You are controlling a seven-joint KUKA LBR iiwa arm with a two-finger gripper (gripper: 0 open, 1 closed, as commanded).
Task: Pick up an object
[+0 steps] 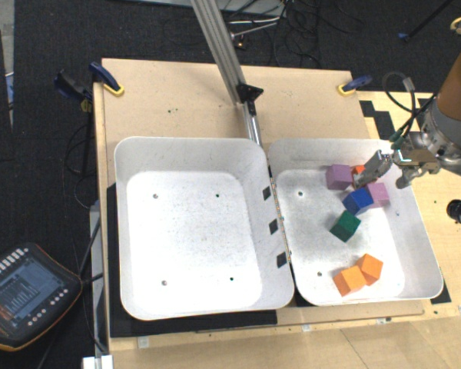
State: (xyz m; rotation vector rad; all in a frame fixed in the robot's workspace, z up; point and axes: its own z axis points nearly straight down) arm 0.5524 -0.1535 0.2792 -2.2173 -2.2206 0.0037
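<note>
The right bin [415, 229] holds several blocks. A purple block [339, 177] lies at its upper middle, with a small orange-red piece [358, 171] beside it. Just below are a blue block [359, 199] and a pale purple block [379, 194], touching each other. A green block [344, 226] lies lower, and two orange blocks [350, 280] [371, 267] sit near the front edge. My gripper [384, 179] hangs open over the bin's upper right, above the pale purple block, with nothing between its fingers. Its left finger [371, 169] reaches toward the orange-red piece.
The left bin [138, 206] stands beside the right one. A slanted metal pole [223, 44] comes down to the bins' shared back edge. Blue-yellow clamps [104, 79] [355, 84] hold the board's back corners. A teach pendant [23, 290] lies at bottom left.
</note>
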